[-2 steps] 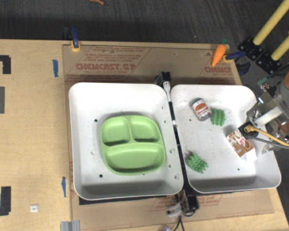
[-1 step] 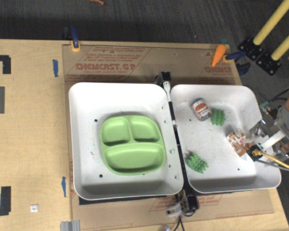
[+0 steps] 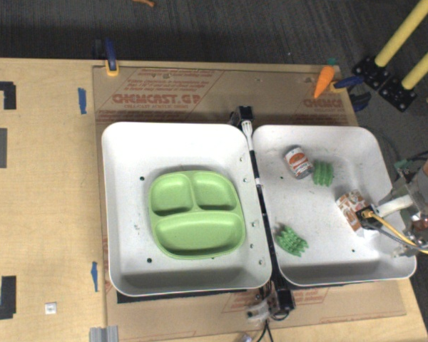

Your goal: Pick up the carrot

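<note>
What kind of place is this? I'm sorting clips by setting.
Probably a robotics lab bench: two shallow white bins clamped on a cardboard-covered table, toy items such as a small orange carrot, and a green divided plastic plate.

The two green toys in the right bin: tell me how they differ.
The upper green toy lies near the bin's middle, right beside a small can. The lower green toy lies alone by the bin's left wall and looks larger and longer. Both are bumpy, the same green, and lie in the right bin.
</note>
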`<state>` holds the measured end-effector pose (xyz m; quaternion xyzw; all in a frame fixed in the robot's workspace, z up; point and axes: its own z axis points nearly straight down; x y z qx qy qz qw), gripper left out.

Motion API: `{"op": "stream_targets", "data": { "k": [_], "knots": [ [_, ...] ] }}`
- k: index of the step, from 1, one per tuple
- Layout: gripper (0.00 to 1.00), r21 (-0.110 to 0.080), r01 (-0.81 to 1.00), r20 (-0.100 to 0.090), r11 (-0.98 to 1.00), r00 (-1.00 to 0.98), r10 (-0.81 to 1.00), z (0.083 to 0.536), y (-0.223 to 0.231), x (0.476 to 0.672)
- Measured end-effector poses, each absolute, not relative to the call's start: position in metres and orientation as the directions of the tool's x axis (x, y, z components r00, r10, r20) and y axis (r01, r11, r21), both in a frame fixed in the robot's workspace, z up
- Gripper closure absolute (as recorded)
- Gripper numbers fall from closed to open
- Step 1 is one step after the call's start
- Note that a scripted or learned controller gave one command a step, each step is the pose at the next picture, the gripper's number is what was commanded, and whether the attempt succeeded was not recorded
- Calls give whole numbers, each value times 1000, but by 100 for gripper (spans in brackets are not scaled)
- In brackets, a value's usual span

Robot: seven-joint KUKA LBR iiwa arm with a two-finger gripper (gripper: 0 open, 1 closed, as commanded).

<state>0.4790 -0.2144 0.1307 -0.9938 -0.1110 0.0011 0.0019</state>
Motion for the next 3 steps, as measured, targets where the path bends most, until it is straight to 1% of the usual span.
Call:
{"op": "stream_targets", "data": {
  "k": [1, 3],
  "knots": [
    [100, -4, 222, -1, -975, 975, 222, 141, -214, 480],
    [100, -7, 225, -3, -974, 974, 225, 160, -213, 480]
  ]
}}
